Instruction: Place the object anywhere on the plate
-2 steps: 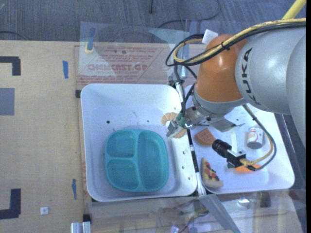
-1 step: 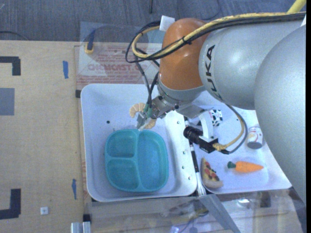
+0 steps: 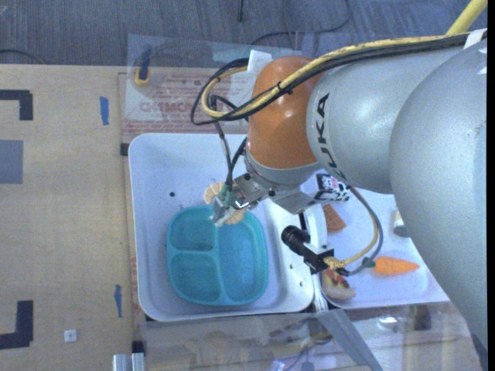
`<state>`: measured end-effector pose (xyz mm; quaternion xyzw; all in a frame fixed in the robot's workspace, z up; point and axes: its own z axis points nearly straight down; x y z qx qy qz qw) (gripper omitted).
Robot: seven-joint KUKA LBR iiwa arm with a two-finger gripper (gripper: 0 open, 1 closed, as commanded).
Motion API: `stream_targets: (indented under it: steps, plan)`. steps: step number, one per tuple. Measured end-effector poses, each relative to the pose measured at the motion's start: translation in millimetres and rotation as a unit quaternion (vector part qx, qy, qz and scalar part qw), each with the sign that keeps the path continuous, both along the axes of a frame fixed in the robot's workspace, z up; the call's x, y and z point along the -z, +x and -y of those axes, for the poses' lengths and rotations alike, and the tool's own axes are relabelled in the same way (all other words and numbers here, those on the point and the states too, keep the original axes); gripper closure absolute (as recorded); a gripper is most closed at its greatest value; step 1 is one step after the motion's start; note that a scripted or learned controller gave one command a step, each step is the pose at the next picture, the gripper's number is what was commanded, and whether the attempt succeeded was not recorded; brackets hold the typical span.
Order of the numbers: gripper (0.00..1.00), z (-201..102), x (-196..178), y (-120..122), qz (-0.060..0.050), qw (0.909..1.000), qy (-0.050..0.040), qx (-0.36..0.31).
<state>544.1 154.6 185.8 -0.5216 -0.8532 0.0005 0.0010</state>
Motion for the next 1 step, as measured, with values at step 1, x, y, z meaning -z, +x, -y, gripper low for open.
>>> stream_targets:
  steps: [1]
  plan:
    - [0.00,0.3,-0.2,0.2,0.000,1.0000,0.0001,0.000]
